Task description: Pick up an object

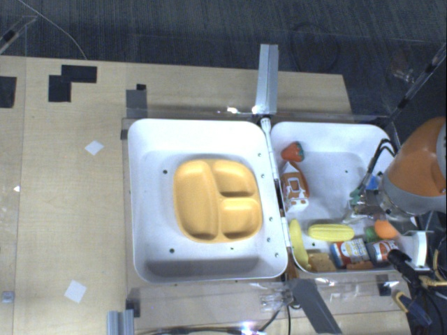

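**End effector low over cluttered right bin; no grasp confirmed**

Nearest the camera, along the front wall of the right bin (328, 132), a heap of small items was noted: a yellow corn-like piece (331, 232), a banana (296, 241) lying against the divider, a small bottle (357, 250) and an orange ball (385, 229). The corn piece was judged the likeliest object: light, rigid, probably smooth plastic, best taken across its short width at mid-length, since it may roll.

Just beside it, the end effector (363, 202) was seen low in the bin; whether it was wide or narrow could not be told, and nothing was seen held.

Further back, a carton (296, 187) and a strawberry-like piece (292, 152) lay near the divider. In the left bin (150, 187), a yellow compartment tray (215, 199) was recorded on the surface (63, 208).
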{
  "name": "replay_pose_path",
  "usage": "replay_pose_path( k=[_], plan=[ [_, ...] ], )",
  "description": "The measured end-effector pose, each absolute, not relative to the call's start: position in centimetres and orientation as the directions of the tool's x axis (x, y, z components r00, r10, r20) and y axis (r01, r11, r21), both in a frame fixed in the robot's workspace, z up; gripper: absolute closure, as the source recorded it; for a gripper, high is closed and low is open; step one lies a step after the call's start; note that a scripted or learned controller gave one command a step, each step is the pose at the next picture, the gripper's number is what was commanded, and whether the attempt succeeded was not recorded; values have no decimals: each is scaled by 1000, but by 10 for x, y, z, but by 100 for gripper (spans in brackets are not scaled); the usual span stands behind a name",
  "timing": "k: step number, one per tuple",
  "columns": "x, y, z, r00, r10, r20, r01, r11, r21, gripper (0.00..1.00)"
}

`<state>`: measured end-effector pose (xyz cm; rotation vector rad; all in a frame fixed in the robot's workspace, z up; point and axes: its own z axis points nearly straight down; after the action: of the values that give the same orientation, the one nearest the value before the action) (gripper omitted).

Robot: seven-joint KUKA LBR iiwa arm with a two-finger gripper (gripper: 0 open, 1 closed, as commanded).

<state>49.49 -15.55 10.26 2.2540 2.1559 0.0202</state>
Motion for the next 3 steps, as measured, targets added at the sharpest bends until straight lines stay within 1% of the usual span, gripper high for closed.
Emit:
replay_pose_path(
  k=[1, 2, 3],
  plan=[
    [492, -197, 91, -221, 975, -7, 975, 221, 14, 100],
    [489, -206, 160, -52, 999, -4, 999, 53, 9, 100],
    [491, -165, 90, -10, 1000, -4, 1000, 10, 14, 100]
  ],
)
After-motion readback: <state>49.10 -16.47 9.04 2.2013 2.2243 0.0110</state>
